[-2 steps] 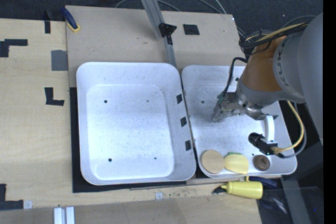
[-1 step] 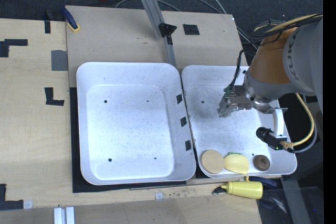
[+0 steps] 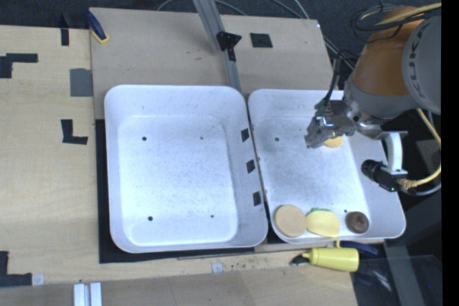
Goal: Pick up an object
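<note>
Yellow marker (image 3: pixel 334 258) lies on the table at six o'clock, below the right bin (image 3: pixel 301 168), where the pincer (image 3: pixel 320 134), its opening impossible to judge, hovers beside a yellow object (image 3: pixel 333 142) that might slip sideways.

Yellow object (image 3: pixel 333 142) mostly hidden under hand (image 3: pixel 318 135); arm cut off right.

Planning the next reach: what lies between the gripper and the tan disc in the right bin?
Bare white bin floor in the camera view; nothing sits between the gripper and the tan disc.
</note>
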`<state>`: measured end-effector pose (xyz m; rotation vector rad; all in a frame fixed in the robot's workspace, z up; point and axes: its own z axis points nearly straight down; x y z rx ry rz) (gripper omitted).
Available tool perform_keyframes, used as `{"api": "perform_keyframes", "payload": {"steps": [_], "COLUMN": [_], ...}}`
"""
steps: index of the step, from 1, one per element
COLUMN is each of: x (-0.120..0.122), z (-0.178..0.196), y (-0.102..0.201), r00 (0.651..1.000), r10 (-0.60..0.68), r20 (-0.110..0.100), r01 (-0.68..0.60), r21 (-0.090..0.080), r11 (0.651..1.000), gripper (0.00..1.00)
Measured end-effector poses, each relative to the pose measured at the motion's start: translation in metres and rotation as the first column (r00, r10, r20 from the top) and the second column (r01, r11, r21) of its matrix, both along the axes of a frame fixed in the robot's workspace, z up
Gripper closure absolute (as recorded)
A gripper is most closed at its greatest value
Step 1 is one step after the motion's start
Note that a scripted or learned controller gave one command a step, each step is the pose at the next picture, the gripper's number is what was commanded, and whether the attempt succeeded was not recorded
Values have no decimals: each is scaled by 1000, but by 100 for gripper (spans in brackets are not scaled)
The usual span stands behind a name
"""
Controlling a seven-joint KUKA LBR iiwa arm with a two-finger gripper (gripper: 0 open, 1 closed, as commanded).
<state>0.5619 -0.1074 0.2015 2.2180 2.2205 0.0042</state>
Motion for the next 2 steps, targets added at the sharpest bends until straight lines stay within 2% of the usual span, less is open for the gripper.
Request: {"api": "perform_keyframes", "payload": {"steps": [1, 2], "x": [0, -13], "z": [5, 14], "y": [0, 42], "r00": [1000, 1000], "r10": [-1, 2], "r20": [-4, -4], "r01": [1, -2], "r21": [0, 1], "r11": [1000, 1000], "gripper": [100, 100]}}
